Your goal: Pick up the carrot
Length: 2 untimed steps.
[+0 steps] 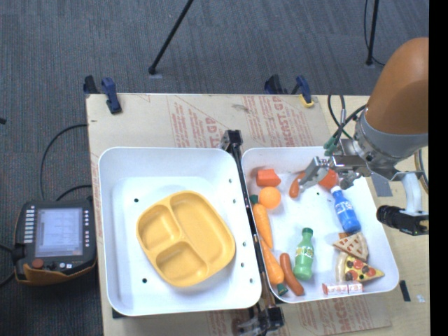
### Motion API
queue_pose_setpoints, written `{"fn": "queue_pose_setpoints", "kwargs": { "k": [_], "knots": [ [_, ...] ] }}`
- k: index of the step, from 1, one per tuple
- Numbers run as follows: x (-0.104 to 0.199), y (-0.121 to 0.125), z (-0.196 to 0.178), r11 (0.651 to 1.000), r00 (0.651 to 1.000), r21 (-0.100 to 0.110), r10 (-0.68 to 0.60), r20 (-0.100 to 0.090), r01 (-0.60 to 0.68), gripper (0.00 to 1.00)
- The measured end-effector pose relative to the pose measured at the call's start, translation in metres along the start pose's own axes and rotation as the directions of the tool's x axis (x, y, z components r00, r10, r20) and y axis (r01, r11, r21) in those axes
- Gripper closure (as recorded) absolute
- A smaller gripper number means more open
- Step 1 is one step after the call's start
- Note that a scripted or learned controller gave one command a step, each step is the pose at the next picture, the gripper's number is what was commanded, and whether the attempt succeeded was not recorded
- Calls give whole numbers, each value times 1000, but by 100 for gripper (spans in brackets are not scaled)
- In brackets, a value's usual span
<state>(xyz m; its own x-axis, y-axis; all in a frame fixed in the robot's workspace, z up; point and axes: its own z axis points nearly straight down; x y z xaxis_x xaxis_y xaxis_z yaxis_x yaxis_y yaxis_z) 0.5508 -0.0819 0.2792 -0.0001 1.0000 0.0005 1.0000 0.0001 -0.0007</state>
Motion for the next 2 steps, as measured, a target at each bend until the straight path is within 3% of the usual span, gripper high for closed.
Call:
{"fn": "queue_pose_setpoints", "kwargs": {
  "k": [1,2],
  "knots": [
    [79,7,93,997,997,5,76,-1,-76,0],
    [20,29,92,959,959,1,283,0,-283,0]
  ]
}}
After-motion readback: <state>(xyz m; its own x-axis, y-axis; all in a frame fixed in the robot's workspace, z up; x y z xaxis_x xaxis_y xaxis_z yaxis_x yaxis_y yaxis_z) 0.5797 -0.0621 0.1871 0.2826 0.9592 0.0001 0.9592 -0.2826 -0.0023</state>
